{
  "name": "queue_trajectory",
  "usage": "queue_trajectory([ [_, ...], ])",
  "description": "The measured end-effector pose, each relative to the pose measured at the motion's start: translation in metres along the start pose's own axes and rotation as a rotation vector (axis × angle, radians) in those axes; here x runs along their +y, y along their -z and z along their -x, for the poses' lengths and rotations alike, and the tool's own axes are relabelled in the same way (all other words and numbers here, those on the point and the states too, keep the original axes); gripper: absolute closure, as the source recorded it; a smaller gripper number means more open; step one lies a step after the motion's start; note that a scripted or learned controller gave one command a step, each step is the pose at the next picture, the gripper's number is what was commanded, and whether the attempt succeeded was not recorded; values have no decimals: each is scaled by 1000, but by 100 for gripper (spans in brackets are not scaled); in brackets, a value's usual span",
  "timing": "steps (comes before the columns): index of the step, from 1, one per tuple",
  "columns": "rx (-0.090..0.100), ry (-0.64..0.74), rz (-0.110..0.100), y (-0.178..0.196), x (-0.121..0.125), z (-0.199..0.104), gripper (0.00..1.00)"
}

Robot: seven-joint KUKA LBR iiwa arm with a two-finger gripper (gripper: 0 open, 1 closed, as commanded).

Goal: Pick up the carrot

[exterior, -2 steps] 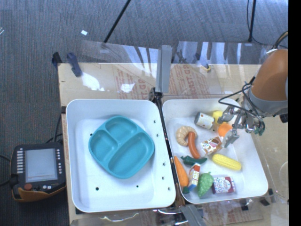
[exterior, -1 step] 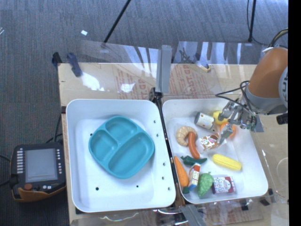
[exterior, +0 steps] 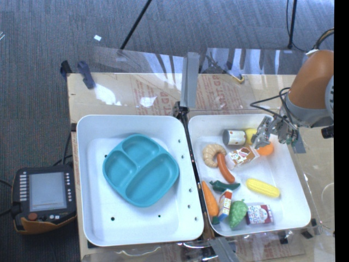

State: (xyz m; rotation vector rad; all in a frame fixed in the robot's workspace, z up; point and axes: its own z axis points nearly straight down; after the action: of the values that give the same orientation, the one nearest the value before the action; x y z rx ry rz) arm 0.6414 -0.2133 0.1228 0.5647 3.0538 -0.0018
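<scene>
1. The carrot [exterior: 209, 198] lies in the right bin [exterior: 289, 171], close to that bin's left wall and toward the front, pointing roughly front to back with its green top at the front end
2. Just right of the carrot stands a small red and white carton [exterior: 225, 203]; a green pepper [exterior: 224, 186] lies just behind the carton, and a green leafy vegetable [exterior: 237, 213] lies to the carton's right
3. A red box [exterior: 258, 214] lies beside the leafy vegetable near the front of the bin, and a yellow corn cob [exterior: 263, 188] lies behind it
4. Further back in the bin sit a croissant [exterior: 212, 153], a red sausage [exterior: 226, 168], a small packet [exterior: 241, 157], a tin can [exterior: 234, 137] and an orange fruit [exterior: 265, 150]
5. The gripper [exterior: 263, 136] hangs over the back right part of the bin, near the can and the orange fruit, well apart from the carrot
6. Whether its fingers are spread or pressed together I cannot tell, and nothing can be seen between them
7. The left bin [exterior: 92, 173] holds a blue divided plate [exterior: 141, 170]
</scene>
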Motion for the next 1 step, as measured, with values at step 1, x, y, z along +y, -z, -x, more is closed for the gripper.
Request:
queue_trajectory([
  [1, 36, 224, 0, -31, -39, -108, 100],
])
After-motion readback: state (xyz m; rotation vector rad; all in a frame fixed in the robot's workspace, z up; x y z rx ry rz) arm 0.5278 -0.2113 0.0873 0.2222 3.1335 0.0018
